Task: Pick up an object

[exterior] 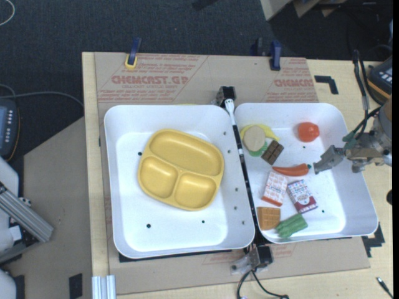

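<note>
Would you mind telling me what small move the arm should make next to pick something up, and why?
Probably a short reach toward the red chili pepper. The end effector sits over the right bin, just beside the pepper's tip, with nothing visibly between its fingers. The pepper is the nearest item and lies a little apart from the packets below it.

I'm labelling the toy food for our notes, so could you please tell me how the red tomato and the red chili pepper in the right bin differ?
The red tomato is round and compact; the red chili pepper is long and thin. The tomato lies near the right bin's far edge, apart from other items; the pepper lies mid-bin, just ahead of the gripper. Both are red.
</note>
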Robot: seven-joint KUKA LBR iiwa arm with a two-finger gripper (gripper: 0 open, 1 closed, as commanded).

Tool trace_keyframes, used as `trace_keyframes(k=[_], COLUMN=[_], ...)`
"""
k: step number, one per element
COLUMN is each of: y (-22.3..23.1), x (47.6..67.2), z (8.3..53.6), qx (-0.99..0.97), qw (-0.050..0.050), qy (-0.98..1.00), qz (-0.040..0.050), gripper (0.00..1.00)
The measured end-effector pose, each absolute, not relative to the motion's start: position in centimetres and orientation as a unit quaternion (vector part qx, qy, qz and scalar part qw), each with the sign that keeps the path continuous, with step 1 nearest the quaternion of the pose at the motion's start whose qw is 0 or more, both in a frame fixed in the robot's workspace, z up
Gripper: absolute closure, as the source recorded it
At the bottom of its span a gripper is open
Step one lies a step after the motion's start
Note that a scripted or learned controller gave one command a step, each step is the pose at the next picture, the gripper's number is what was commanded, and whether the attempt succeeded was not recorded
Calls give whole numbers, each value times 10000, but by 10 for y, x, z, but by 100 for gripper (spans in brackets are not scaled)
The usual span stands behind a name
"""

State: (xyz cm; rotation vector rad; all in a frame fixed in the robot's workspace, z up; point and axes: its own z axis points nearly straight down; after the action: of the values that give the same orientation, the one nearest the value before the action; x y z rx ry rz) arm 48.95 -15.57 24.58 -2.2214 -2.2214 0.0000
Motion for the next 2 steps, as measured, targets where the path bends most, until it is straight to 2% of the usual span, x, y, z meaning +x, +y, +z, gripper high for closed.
trace_keyframes(k=[1,2], y=[-152,-145], x=[490,495], z=[182,136], qx=[-7070,-7069], qw=[37,33], qy=[-7072,-7073], qz=[16,12], gripper=[0,0])
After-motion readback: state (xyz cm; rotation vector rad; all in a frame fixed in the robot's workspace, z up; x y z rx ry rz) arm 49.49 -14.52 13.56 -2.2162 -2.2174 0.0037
